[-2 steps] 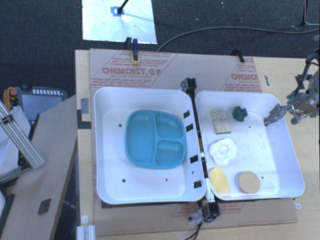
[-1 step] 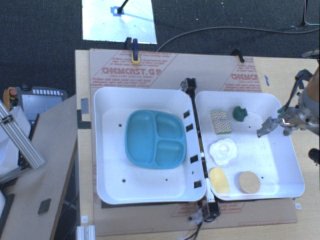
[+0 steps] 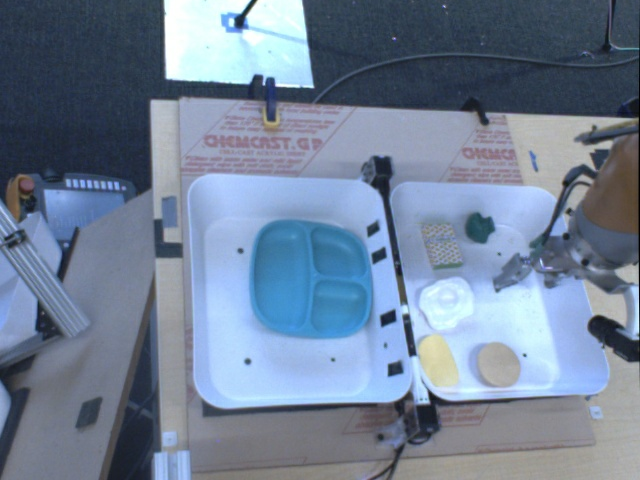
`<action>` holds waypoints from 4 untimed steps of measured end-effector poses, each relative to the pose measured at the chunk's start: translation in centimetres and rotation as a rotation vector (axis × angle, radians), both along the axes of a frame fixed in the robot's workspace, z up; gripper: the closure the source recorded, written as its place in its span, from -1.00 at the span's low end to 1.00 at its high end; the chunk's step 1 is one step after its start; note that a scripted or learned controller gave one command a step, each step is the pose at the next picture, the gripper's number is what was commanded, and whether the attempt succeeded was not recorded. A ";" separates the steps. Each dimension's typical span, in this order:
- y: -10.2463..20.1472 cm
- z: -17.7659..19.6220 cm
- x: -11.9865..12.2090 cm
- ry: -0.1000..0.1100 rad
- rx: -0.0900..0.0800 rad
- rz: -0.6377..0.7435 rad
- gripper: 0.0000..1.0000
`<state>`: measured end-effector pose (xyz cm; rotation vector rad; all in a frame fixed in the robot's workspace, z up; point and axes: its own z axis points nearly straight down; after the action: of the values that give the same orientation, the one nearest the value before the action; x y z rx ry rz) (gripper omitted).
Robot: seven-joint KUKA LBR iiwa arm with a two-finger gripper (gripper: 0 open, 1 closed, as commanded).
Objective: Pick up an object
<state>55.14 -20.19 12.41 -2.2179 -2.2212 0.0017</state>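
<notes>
The right bin [image 3: 570, 368] holds several small objects: a speckled sponge-like block [image 3: 441, 244], a dark green piece [image 3: 480, 227], a white lumpy object [image 3: 446, 302], a yellow oval [image 3: 437, 360] and a tan round disc [image 3: 498, 364]. My gripper [image 3: 522, 268] hangs over the right part of this bin, to the right of the white object and above the tan disc. Nothing is visible between its fingers. The arm comes in from the right edge.
The left bin [image 3: 215, 218] holds a blue divided plate [image 3: 306, 276]. Black clips line the divider [image 3: 390, 268] between the bins. Both bins rest on a cardboard sheet [image 3: 300, 138]. A teach pendant [image 3: 75, 203] lies at far left.
</notes>
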 end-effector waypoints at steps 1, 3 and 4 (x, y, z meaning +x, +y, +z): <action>0.1 -4.2 0.0 -0.002 -0.001 -0.001 -1.00; -0.1 3.5 0.2 -0.009 -0.003 0.002 1.00; -0.1 9.0 0.4 -0.010 -0.004 0.003 1.00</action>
<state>55.56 -20.32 21.40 -2.2222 -2.2311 -0.0053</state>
